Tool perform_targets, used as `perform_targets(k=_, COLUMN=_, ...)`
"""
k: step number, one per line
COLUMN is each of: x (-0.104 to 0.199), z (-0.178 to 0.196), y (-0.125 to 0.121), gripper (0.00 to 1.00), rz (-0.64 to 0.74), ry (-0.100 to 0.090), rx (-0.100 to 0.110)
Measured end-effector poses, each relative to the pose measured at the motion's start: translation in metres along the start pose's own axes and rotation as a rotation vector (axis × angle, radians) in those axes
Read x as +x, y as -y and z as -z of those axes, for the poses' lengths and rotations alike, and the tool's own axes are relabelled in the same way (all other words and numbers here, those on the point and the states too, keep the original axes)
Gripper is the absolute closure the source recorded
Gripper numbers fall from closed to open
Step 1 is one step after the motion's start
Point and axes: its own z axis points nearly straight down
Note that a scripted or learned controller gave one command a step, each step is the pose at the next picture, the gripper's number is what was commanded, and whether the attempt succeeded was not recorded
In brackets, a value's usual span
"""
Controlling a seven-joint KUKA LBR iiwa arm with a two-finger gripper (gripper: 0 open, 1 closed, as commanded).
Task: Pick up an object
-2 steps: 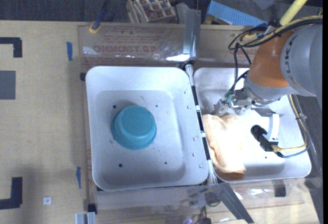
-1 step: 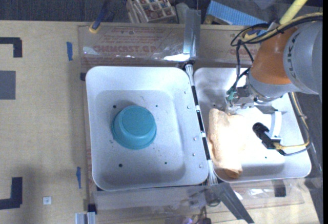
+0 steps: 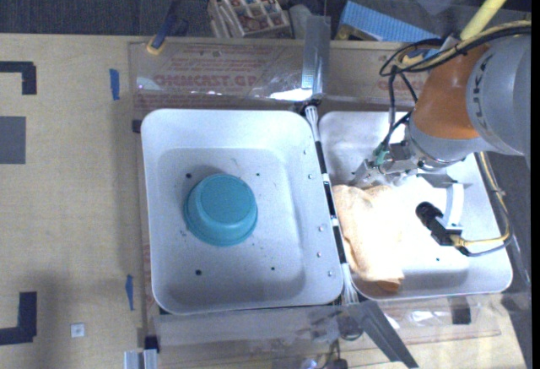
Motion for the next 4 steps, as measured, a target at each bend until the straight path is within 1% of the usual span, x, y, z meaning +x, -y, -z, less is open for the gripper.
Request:
perform_targets(k=1, x=-0.002, z=0.01, y=-0.001, gripper=1.0, rz=-0.003, ry=0.002, rx=-0.004)
perform_targets(k=2, x=-0.001, z=0.01, y=-0.001, gripper=0.0, rz=-0.003, ry=0.002, rx=-0.003)
perform_targets(k=3, x=0.0, z=-0.012, y=-0.005, gripper=0.0, rz=0.035, ry=0.0, rx=0.006)
perform_targets(k=4, x=0.0, z=0.0, y=-0.007, gripper=1.0, rz=0.033, ry=0.001, rx=0.0)
